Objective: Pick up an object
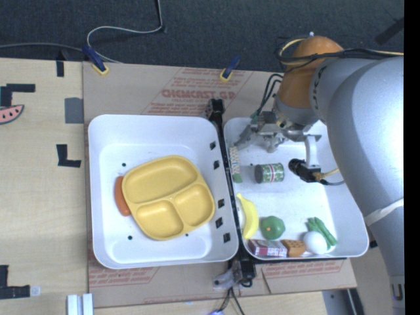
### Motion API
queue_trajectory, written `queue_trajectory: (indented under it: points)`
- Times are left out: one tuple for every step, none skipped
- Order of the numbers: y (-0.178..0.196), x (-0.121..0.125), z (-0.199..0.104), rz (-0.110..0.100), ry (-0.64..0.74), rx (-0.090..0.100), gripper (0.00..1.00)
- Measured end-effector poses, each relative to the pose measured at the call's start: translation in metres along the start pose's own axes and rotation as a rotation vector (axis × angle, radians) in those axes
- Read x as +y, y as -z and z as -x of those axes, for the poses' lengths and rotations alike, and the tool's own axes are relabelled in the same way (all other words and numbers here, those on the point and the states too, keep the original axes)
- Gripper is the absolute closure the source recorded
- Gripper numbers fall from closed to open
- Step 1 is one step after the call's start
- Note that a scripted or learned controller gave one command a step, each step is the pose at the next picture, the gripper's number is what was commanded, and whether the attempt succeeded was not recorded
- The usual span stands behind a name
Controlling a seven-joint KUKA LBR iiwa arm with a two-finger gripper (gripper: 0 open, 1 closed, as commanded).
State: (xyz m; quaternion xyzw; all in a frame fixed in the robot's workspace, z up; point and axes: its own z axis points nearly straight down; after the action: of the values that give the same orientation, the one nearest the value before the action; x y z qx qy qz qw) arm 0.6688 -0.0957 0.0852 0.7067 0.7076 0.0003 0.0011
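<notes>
My gripper (257, 142) hangs over the far part of the right bin (341, 202), open, with nothing between its fingers. Just in front of it a small green can (269, 172) lies on its side, apart from the fingertips. Along the bin's near side are a yellow banana (249, 218), a green round fruit (272, 227), a flat packet (267, 248), a small orange piece (296, 247), a white egg (315, 242) and green beans (321, 230).
The left bin (105, 143) holds a yellow divided plate (169, 195) with a red-orange item (121, 197) partly under its left edge. A black divider (220, 156) runs between the bins. The grey arm (367, 130) covers the right bin's far right corner.
</notes>
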Motion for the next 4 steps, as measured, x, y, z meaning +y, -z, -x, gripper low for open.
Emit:
queue_trajectory:
  points:
    - [0.01,0.0,0.0,0.0,0.002,-0.001,1.0]
    - [0.01,0.0,0.0,-0.001,0.002,-0.002,0.0]
    - [0.002,-0.062,0.069,0.001,-0.002,-0.003,0.0]
    - [0.002,-0.112,0.031,0.002,-0.001,-0.001,0.0]
